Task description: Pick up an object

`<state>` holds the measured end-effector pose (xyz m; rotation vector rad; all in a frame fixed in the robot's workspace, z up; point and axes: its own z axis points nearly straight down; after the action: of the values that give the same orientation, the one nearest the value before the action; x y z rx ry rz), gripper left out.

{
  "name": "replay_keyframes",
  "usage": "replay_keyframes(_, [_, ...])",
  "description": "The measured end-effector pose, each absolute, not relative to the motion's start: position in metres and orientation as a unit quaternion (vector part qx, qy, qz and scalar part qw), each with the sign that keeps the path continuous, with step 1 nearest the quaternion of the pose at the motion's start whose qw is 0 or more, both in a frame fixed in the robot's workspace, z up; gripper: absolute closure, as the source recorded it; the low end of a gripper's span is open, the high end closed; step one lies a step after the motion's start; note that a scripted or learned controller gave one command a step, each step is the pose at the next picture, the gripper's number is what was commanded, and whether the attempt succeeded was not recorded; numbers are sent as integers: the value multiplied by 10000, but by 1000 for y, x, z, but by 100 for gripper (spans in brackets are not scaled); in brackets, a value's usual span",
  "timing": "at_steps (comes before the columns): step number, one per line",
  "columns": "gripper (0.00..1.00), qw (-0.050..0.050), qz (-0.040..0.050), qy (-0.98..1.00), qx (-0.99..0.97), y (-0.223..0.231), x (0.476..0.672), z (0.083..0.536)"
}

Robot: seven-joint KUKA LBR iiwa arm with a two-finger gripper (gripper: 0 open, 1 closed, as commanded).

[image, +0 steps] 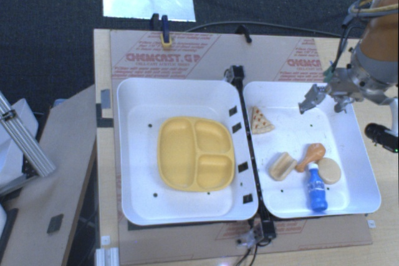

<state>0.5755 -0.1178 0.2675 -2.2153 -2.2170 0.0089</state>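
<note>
**Arm parked over the right bin, nothing grabbed yet**

Gripper sits at the upper right of the frame, spread open and empty. Looks like the approach step. The pizza slice, bread roll and blue bottle lie lower down, so next it needs to pick one and descend.

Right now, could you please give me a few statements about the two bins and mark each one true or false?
1. The yellow plate lies in the left bin. True.
2. The blue bottle stands in the left bin. False: it lies in the right bin.
3. The claw holds the pizza slice. False: the slice lies apart, by the divider.
4. The claw hovers over the right bin's far side. True.
</note>
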Motion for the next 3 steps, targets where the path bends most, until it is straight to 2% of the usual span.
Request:
replay_keyframes(1, [0,-6,-5,-7081,-7061,-118,577,274])
replay_keyframes(3, [0,8,7,-7076,-7066,-128,572,180])
